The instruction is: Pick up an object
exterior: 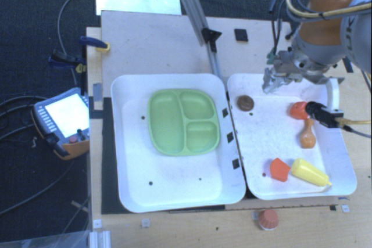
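Brown round object (245, 103): in right bin (256, 183), just left of and below pincer (273, 85); no long axis; pincer spread undeterminable.

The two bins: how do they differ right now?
The left bin holds one thing, a green divided plate; the right bin holds several small things: a brown ball, an orange block, a yellow cone. The gripper hangs over the right bin's far edge, not the left's. Both are shallow and white.
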You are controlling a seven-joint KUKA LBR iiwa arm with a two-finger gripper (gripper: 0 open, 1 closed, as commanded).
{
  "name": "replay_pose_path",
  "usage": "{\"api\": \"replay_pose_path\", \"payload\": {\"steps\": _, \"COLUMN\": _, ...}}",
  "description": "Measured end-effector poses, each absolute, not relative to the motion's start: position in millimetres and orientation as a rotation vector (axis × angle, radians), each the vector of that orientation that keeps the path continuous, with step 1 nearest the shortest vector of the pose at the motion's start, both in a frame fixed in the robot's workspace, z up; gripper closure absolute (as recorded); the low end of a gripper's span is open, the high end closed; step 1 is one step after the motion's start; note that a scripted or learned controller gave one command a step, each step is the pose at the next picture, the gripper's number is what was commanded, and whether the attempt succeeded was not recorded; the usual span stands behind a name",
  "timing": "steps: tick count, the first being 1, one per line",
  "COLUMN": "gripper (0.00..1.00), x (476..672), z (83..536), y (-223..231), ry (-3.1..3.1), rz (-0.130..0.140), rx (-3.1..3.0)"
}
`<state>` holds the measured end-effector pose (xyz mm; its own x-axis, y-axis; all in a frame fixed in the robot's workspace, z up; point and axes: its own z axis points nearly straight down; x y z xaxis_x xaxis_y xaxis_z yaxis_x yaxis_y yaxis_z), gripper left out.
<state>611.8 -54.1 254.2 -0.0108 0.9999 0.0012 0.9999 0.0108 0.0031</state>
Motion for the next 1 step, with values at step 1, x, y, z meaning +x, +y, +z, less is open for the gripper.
{"api": "replay_pose_path", "payload": {"steps": 1, "gripper": 1.0, "x": 609.7, "z": 258.2, "y": -2.5, "ry": 2.233, "rz": 0.005, "rx": 2.209}}
